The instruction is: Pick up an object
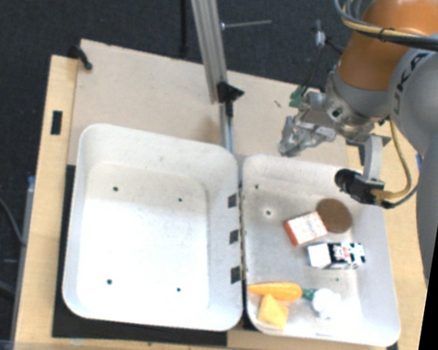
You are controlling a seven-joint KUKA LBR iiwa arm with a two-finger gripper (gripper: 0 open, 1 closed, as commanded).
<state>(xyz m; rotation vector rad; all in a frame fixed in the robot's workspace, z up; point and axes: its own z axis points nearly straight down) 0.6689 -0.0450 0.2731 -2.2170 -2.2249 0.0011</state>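
The right bin (280, 184) holds several objects: a brown round disc (334, 215), a small orange-and-white box (306, 228), a black-and-white box (335, 254), an orange carrot-like piece (275, 289), a yellow wedge (273, 311) and a white-and-teal item (323, 300). My gripper (293, 145) hangs above the bin's far edge, up and to the left of the disc, with nothing visible between its fingers. It is well apart from every object.
The left bin (152, 229) lies beside the right one, sharing a middle rim. A slanted metal rail (212, 44) rises behind the bins, close to the gripper's left. A black cable connector (359, 185) hangs near the right bin's far right corner.
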